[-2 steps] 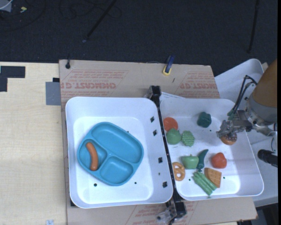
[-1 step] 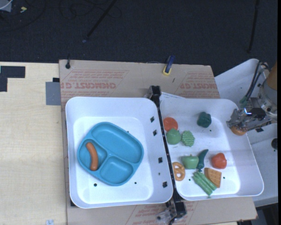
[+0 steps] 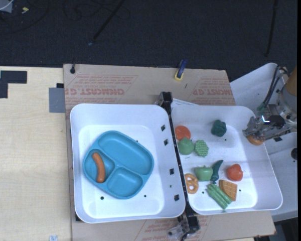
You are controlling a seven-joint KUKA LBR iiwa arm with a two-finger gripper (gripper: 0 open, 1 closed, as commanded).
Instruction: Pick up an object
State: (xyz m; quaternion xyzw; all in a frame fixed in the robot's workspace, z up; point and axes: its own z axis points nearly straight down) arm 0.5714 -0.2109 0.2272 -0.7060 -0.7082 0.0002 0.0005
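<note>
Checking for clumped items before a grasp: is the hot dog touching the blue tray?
Touching. The camera view shows the hot dog lying inside the blue tray's left compartment, resting on its floor.

A blue tray holding a sausage sits in the left bin; toy foods fill the right bin.

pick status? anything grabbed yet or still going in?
Done: the claw sits low at the right bin's right rim, away from most toys. In hand: something orange shows right under it, but a grip can't be confirmed. Left: a clear grasp and lift. The red tomato, dark green piece and pretzel all lie in the bin; the hot dog rests in the blue tray.
</note>
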